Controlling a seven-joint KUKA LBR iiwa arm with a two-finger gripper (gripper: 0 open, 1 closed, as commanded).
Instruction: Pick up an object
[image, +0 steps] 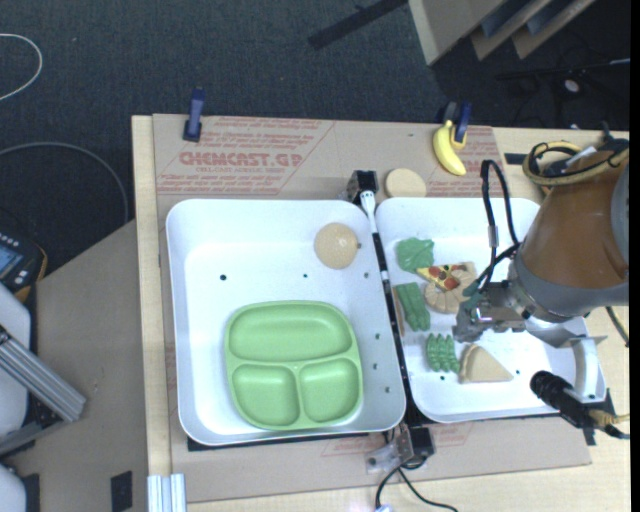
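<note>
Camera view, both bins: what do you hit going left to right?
Green divided plate → round tan disc → green toy pieces → pizza slice toy → gripper → grey arm.

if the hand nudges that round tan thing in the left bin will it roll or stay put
The round tan piece looks disc-like and seems to lie flat, so it would probably slide, not roll. It looks like a small toy, likely light. The left bin floor looks smooth, so it may skid easily.

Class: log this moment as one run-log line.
gripper: over right bin, beside pizza slice | grasp: none seen | left bin: green tray, round cookie
</note>
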